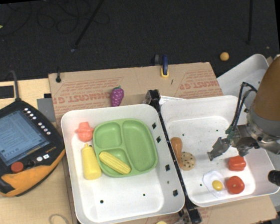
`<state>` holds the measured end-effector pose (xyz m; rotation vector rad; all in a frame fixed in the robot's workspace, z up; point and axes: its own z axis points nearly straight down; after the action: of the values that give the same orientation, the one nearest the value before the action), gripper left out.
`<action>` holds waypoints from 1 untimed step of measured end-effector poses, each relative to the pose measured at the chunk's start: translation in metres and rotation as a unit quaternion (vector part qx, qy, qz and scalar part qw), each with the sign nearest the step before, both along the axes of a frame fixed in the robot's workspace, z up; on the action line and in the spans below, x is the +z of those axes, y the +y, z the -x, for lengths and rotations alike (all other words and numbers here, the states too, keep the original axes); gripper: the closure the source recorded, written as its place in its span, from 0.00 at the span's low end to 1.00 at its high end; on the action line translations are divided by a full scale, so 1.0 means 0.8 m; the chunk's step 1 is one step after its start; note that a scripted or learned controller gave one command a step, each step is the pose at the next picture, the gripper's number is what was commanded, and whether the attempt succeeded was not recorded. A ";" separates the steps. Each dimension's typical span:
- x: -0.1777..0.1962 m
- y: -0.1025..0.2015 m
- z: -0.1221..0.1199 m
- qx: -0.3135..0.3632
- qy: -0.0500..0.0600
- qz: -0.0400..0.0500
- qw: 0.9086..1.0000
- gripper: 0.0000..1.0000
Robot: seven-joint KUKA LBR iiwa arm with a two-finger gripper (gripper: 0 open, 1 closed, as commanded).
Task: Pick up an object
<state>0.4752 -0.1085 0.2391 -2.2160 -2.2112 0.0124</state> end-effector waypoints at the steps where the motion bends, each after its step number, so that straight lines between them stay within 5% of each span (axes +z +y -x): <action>1: 0.007 0.000 -0.003 0.001 -0.006 0.001 1.000 0.00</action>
<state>0.4773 -0.1089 0.2445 -2.2210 -2.2202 0.0011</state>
